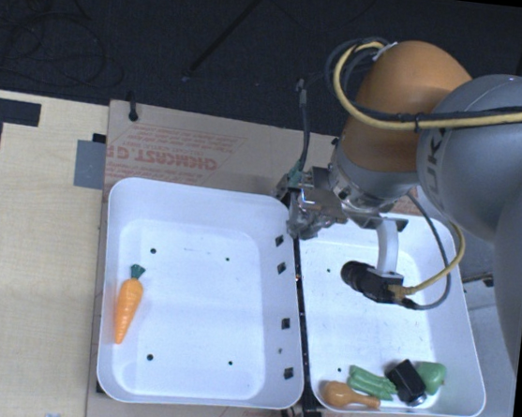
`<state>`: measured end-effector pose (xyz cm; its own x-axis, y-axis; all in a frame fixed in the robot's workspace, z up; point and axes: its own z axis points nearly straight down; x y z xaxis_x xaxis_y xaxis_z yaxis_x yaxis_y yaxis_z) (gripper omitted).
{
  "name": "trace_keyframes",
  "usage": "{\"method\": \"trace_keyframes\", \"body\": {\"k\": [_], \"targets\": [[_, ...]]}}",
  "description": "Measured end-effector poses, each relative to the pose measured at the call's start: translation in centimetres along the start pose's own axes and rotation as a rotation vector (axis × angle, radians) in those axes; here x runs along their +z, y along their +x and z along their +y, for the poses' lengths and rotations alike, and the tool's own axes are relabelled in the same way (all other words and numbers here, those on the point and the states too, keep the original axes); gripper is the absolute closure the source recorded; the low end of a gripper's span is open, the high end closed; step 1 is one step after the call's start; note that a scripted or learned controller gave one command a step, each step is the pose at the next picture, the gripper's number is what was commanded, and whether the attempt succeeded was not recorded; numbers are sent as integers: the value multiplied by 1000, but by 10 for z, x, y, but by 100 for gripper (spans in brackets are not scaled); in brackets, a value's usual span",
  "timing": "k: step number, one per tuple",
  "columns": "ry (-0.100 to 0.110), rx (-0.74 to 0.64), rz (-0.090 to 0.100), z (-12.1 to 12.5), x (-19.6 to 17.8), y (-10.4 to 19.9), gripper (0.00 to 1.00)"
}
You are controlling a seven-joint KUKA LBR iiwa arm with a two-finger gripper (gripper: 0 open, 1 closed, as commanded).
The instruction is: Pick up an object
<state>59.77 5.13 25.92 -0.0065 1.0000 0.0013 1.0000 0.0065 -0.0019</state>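
cardboard print reversed, unreadable; pincer state unclear, above bin divider.

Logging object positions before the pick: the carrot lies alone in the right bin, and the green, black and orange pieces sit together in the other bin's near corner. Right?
Not quite. The camera view shows the carrot alone in the left bin, not the right. The green, black and orange pieces do sit together in the right bin's near corner.
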Motion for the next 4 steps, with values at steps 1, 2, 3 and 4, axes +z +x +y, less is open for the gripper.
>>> {"method": "trace_keyframes", "body": {"k": [1,2,3,4], "targets": [[-4,6,0,-53,-78,-10,100],[-17,5,-3,3,-214,-35,100],[14,13,-3,29,-34,-111,100],[-3,5,-1,17,-86,-79,100]]}}
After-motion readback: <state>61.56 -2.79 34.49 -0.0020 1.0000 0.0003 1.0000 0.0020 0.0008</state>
